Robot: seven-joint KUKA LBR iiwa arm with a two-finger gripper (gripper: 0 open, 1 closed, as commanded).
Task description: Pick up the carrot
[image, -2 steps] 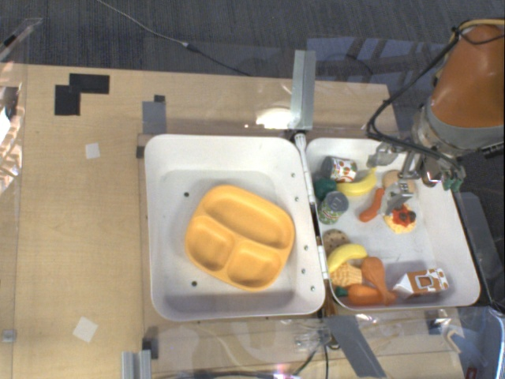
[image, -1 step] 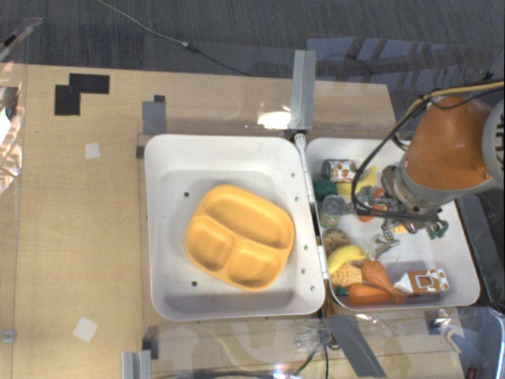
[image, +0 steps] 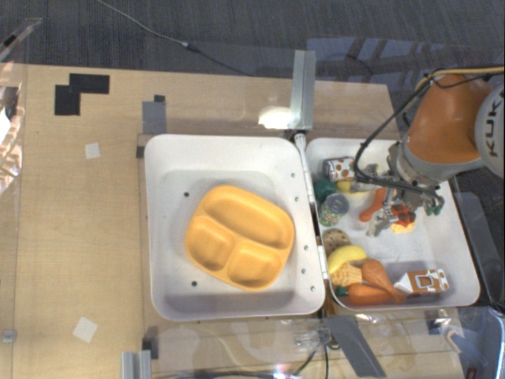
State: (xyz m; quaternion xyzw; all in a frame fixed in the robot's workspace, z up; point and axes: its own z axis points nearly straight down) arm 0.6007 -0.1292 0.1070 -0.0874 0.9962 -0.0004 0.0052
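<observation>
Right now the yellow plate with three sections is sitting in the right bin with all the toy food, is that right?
Not quite. The camera view shows the yellow plate with three sections sitting in the left bin. The toy food, including the carrot and the banana, lies in the right bin, where the gripper reaches.

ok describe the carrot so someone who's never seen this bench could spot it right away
Start at the right white bin, the one crowded with toy food. Go to its near left corner, below the yellow banana. The carrot lies along the front wall: long, smooth, orange and tapered, unlike the brown drumstick across it.
</observation>
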